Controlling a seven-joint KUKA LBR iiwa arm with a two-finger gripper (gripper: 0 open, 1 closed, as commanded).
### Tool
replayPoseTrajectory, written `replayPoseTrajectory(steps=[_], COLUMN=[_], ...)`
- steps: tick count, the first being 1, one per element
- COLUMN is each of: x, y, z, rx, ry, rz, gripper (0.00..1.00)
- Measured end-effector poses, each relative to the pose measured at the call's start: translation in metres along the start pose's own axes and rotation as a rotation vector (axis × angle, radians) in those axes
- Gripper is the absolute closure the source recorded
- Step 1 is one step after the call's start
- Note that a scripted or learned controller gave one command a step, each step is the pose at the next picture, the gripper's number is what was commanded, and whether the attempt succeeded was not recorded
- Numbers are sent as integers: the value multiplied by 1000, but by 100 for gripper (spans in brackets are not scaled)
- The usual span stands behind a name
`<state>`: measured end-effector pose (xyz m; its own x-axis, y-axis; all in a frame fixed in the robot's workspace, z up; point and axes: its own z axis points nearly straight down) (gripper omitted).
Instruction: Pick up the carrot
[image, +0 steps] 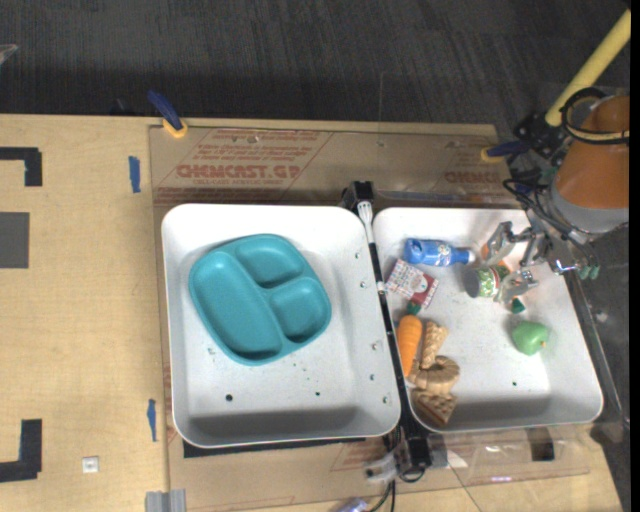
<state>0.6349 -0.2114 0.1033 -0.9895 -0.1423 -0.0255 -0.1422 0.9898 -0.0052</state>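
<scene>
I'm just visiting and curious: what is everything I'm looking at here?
bins: 2, white, side by side on the bench
tray: 1, teal, three compartments, in the left bin
carrot: 1, orange, right bin, against its left wall
bottle: 1, blue, right bin, far side
packet: 1, red and white, just beyond the carrot
pastries: about 3, tan, beside and nearer than the carrot
green fruit: 1, right bin, right part
clamp: 1, blue and yellow, far edge of bench
arm: 1, grey and orange, at right
gripper: 1, metal, over the right bin
</scene>
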Motion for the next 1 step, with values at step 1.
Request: replayPoseTrajectory(steps=[1], x=[34], y=[79], z=[-48], rx=[-7], ry=[14], rz=[13], gripper=[100])
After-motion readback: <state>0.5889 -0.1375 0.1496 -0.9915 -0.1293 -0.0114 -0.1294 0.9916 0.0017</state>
